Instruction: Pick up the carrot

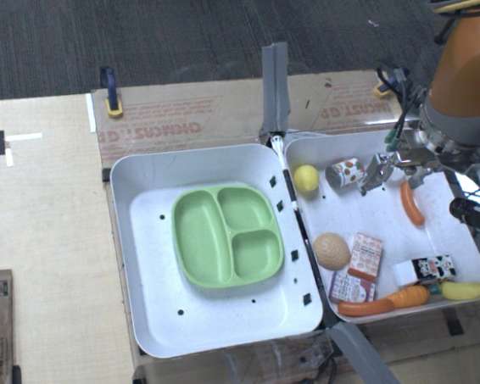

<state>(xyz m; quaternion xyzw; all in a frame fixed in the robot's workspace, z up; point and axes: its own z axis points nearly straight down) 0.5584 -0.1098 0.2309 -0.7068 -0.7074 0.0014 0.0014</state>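
Observation:
The carrot (402, 298) lies along the near wall of the right bin (476, 247), orange, with its thick end pointing right. My gripper (390, 174) hangs over the far part of that bin, well away from the carrot. It is open and I see nothing between its fingers. It sits between a small can (345, 172) on its left and an orange-red sausage (411, 203) just below and to its right.
The right bin also holds a lemon (306, 178), a brown egg-shaped thing (331, 250), a red and white box (357, 269), a small carton (434, 269) and a banana (466, 289) beside the carrot. A green divided plate (227, 235) lies in the left bin (145, 265).

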